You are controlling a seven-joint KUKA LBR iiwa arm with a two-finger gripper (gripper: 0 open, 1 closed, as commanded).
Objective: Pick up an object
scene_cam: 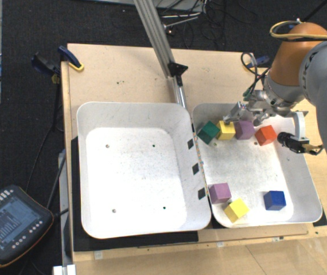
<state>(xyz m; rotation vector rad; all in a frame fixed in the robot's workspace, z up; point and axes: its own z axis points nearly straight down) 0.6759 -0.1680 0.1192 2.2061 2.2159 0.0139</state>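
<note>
Seven blocks [244, 129] in rt bin [301, 176], no legible writing.

I can read no text, label, brand, number or sign anywhere around me. The handheld pendant [11, 225], far from my gripper [245, 114] at the opposite lower corner beyond the other bin, has a lit screen with rows of lines, but they are too small and blurred to make out. The coloured blocks just under and beside my gripper have plain faces, and the white bin [301, 179] bears no marking.
</note>
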